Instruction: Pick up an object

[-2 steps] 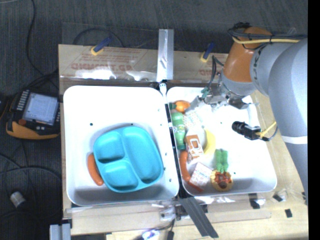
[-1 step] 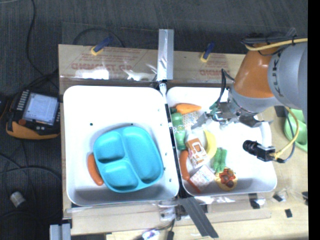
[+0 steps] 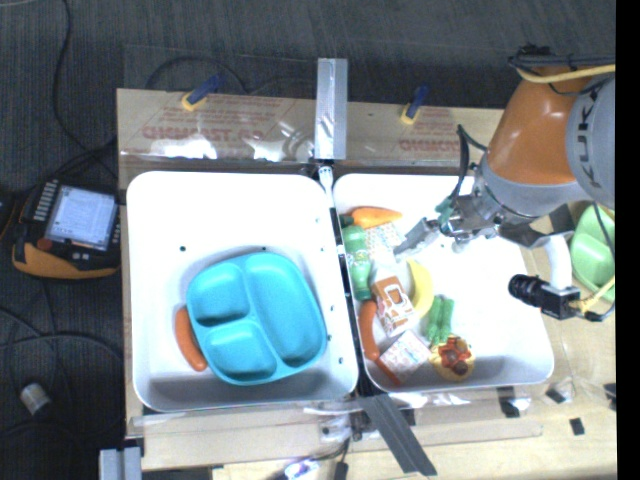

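Nearest the camera, the arm [image 3: 555, 143] fills the upper right of the frame, grey with its orange band, reaching leftward over the right bin [image 3: 500, 363]. The gripper [image 3: 432, 228] sits at the upper middle of that bin, above the back end of the pile. Whether it is released or clenched I cannot tell from here; the tip is small and blurred against the white floor, and nothing can be made out as held. The candidate objects are heaped along the left wall of the right bin: an orange carrot-like piece [image 3: 372, 214] at the top, a green item [image 3: 356, 240] under it, a yellow banana [image 3: 422, 286] just below and left of the gripper, a small white-and-orange carton [image 3: 392, 303], a green vegetable piece [image 3: 440, 318], a red-and-yellow item [image 3: 453, 356] toward the lower edge, and a white packet [image 3: 402, 354] beside it. The left bin [image 3: 150, 268] holds a blue divided tray [image 3: 257, 316] with an orange sausage-shaped piece [image 3: 186, 338] touching its left side. A handheld screen unit [image 3: 70, 228] lies off the bench at left centre. Judgement: the pick is not yet made. All objects appear to rest in the bins. Approach looks mostly done; descent, closing and lift remain. The crowding of the pile could spoil a clean grasp.
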Available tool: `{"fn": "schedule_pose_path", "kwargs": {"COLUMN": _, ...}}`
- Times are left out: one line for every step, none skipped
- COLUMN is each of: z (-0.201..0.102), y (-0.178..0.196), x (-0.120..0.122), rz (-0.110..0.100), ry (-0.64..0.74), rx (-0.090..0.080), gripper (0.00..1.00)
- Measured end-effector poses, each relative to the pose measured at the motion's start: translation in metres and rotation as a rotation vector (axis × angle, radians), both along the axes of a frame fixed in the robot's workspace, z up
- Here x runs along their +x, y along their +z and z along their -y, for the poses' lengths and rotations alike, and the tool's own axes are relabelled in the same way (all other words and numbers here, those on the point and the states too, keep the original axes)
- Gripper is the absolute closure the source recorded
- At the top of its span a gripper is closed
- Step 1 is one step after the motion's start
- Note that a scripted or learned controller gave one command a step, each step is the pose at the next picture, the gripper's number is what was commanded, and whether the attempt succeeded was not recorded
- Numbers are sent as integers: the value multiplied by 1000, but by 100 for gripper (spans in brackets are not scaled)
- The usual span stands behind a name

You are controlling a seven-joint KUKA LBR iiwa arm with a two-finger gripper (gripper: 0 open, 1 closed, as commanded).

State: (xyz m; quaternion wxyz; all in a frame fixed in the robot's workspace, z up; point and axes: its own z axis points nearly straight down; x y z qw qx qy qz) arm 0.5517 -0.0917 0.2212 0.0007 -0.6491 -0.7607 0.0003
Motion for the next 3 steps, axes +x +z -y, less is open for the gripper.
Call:
{"fn": "schedule_pose_path", "kwargs": {"z": 48, "y": -67, "x": 0, "rz": -2, "ry": -24, "rx": -2, "gripper": 0}}
{"fn": "schedule_pose_path", "kwargs": {"z": 76, "y": -132, "x": -4, "rz": 10, "ry": -23, "rx": -2, "gripper": 0}}
{"fn": "schedule_pose_path", "kwargs": {"z": 76, "y": -122, "x": -3, "rz": 13, "ry": -23, "rx": 0, "gripper": 100}}
